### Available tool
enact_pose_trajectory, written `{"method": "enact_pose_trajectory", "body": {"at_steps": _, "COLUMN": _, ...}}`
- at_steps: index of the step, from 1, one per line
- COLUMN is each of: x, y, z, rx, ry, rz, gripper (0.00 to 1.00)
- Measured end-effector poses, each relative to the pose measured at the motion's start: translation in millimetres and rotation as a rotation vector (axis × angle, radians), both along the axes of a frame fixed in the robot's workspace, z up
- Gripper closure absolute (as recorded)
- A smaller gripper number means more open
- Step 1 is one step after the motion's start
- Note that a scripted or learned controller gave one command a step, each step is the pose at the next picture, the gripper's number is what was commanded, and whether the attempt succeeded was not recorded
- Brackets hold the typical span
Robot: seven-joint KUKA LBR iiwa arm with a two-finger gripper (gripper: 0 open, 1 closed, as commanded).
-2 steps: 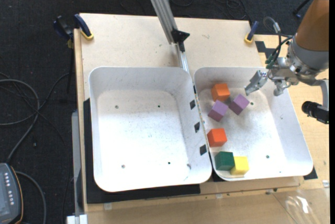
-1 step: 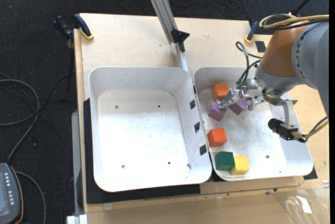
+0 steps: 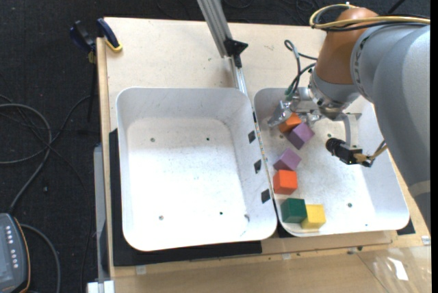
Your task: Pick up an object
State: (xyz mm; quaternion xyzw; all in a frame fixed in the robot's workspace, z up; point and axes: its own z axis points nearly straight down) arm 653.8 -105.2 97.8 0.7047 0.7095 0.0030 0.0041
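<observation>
We see our two-finger gripper clenched on a small orange cube above a tilted purple block.

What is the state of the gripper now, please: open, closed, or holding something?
Gripper: low in the right bin, over an orange block and a purple block; open, closed or holding cannot be told.
</observation>
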Motion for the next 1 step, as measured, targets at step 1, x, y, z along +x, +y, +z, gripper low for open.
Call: {"method": "enact_pose_trajectory", "body": {"at_steps": 1, "x": -3.0, "y": -2.0, "z": 8.0, "rx": 0.0, "ry": 0.008, "rz": -0.002, "gripper": 1.0}}
